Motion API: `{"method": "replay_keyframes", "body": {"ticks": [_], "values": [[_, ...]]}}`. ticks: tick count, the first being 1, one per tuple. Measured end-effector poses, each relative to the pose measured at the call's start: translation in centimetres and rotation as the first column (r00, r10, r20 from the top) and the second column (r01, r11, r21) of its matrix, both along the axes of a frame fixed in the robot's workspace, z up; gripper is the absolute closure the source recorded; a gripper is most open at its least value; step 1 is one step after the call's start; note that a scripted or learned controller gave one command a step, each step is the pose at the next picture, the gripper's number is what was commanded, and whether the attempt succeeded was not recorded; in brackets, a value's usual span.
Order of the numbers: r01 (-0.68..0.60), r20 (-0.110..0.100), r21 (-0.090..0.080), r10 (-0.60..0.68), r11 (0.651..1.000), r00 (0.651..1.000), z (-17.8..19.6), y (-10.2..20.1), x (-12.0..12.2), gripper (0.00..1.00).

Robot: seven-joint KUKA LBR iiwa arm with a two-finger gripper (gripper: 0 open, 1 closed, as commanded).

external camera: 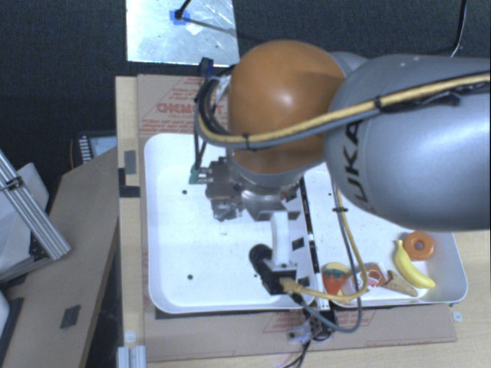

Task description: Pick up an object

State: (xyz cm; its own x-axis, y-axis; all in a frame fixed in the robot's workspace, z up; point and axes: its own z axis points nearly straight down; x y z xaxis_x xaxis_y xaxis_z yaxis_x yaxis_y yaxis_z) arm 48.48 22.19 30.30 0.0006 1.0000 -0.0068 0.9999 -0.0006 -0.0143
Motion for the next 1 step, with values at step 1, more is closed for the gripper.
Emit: {"method": "replay_keyframes", "body": {"ticks": [1], "values": [[0.006, 0.012, 0.004, -0.006, 1.000, 1.000, -1.62, -8.04, 0.23, 1.00]]}}
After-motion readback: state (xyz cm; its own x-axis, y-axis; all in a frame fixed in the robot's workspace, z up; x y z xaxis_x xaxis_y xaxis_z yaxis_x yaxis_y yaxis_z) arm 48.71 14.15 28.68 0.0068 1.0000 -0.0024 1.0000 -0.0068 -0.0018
